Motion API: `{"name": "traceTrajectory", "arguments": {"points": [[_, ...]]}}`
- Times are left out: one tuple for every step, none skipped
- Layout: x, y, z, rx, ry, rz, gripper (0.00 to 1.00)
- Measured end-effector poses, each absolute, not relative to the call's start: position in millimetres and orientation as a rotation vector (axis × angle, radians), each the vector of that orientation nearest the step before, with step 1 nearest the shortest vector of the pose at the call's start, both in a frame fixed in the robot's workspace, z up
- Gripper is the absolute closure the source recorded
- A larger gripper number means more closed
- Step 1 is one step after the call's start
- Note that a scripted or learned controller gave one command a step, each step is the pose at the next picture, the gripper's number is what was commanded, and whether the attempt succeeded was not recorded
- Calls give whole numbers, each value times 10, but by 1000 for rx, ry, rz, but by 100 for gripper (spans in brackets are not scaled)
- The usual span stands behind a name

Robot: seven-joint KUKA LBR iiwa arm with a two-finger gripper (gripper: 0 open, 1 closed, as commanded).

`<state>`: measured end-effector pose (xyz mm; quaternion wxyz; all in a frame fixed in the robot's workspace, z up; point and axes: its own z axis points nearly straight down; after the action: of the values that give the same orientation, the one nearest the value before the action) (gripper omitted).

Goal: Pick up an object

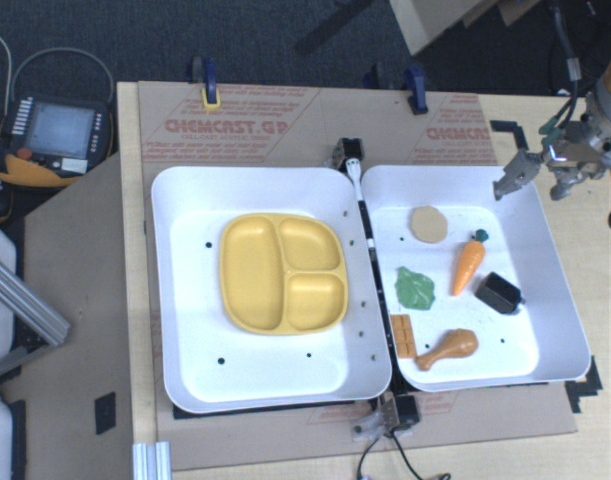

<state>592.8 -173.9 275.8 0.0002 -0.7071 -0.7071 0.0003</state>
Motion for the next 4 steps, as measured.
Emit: {"name": "traceTrajectory", "arguments": {"points": [[5867, -1680, 2296, -2218, -2218, 5, 0], [5854, -1673, 1661, -2218, -2217, 5, 0], [5916, -1700, 1060, -2217, -2216, 6, 0], [5933, -1707, 1208, -2223, -2221, 0, 100]]}}
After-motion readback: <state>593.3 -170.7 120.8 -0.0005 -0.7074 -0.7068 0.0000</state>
